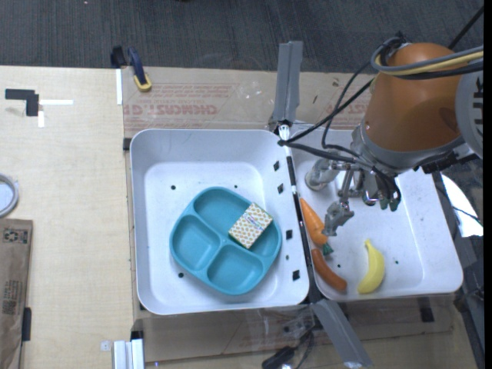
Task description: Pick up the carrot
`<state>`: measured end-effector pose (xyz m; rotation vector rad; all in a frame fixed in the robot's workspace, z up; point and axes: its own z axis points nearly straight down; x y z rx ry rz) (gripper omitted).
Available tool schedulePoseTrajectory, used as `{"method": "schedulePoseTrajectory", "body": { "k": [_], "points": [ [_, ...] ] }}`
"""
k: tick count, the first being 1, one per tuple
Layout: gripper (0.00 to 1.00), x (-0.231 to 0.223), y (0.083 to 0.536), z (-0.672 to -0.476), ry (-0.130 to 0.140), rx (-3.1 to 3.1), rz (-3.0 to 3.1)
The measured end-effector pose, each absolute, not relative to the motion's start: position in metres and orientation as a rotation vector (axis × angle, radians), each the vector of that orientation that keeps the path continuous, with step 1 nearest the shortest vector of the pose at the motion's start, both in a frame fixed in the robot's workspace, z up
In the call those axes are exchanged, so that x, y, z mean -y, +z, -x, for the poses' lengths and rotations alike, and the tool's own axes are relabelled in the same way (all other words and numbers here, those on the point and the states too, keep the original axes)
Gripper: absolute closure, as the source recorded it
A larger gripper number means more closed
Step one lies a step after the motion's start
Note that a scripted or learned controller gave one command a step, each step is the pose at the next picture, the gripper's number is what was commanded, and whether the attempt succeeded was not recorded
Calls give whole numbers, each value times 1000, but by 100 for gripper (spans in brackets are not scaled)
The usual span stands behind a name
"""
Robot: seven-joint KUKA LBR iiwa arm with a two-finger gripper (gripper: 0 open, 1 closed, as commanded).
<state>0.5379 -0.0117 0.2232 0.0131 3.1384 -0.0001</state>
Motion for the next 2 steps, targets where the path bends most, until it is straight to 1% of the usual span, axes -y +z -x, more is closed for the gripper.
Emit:
{"method": "schedulePoseTrajectory", "body": {
  "k": [1,2],
  "points": [
    [0,-51,192,-579,1,-3138,51],
    [0,-54,246,-621,2,-3135,-72]
  ]
}}
